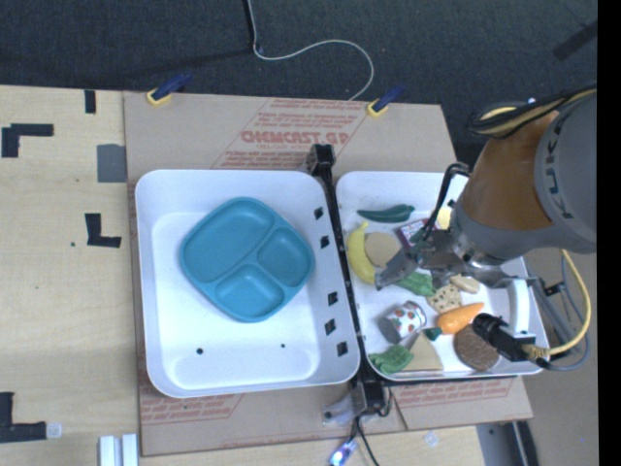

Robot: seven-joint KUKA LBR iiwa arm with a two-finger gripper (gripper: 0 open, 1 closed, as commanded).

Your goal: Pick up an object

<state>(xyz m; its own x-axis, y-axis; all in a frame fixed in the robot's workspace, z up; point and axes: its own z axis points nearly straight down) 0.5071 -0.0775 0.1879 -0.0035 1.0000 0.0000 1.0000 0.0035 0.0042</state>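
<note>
Camera view: gripper (396, 272) hovering over banana (361, 252) in right bin (441, 180), fingers spread, holding nothing. Banana likely light, smooth, curved; grasp mid-body.

cardboard sheet (291, 134): red print "CHEMCAST GP" | arm (543, 178): letters "KU" on grey housing

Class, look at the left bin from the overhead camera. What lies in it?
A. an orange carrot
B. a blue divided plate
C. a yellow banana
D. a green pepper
B: the blue divided plate lies alone in the left bin, while the banana, carrot and green pepper lie in the right bin, where the pincer reaches.
</note>
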